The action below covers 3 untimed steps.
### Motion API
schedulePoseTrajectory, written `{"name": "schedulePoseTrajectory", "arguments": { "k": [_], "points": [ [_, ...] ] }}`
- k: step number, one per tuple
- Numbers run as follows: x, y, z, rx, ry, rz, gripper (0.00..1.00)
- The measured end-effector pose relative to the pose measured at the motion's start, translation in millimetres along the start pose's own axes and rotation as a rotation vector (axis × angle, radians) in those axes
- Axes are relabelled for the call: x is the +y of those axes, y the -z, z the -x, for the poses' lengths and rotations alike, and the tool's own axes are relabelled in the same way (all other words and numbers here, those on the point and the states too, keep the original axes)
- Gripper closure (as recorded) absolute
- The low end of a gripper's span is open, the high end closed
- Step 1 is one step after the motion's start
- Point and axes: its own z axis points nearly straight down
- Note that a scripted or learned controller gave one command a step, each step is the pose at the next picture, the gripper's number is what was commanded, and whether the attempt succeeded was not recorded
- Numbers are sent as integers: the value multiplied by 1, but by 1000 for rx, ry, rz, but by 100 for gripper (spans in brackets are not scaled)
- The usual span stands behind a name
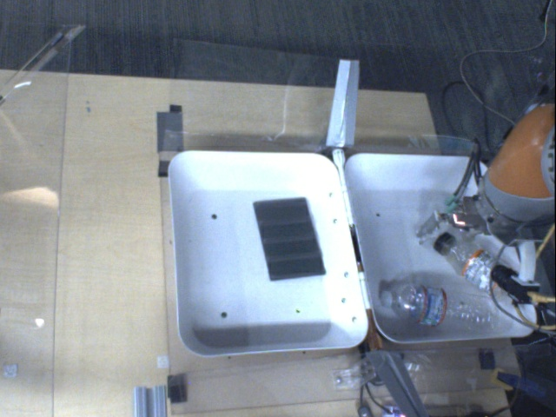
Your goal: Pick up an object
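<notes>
Starting at the near edge of the table [87,320], I see a clear plastic bottle [423,303] lying on its side in the near part of the right bin [391,189], its blue-and-red label facing up. It rests on the bin floor close to the near wall and apart from my tool. Just beyond it, toward the bin's right side, my tool [460,243] hangs low over the floor amid a cluster of small bright and dark parts; the view is too cluttered and blurred there for me to tell how my tool stands or whether it has hold of anything. Above it sits the orange band [526,159] of my arm, coming in from the right edge.

To the left, touching the right bin along a shared edge, is the left bin [200,233]. A dark ribbed rectangular block [289,238] lies flat near its middle, slightly turned, well apart from my tool and from the bottle.

Farther back, a narrow grey upright post [344,102] stands at the far junction of the two bins. A small black bracket [171,133] sits by the far left corner of the left bin. Beyond the table lies dark carpet [217,7].
</notes>
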Motion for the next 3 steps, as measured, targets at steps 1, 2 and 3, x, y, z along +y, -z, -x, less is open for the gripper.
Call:
{"name": "schedulePoseTrajectory", "arguments": {
  "k": [1, 2, 3],
  "points": [
    [3, 12, -2, 1, 0, 7, 100],
    [17, 108, -75, 1, -51, -4, 100],
    [17, 108, -74, 0, -51, -4, 0]
  ]
}}
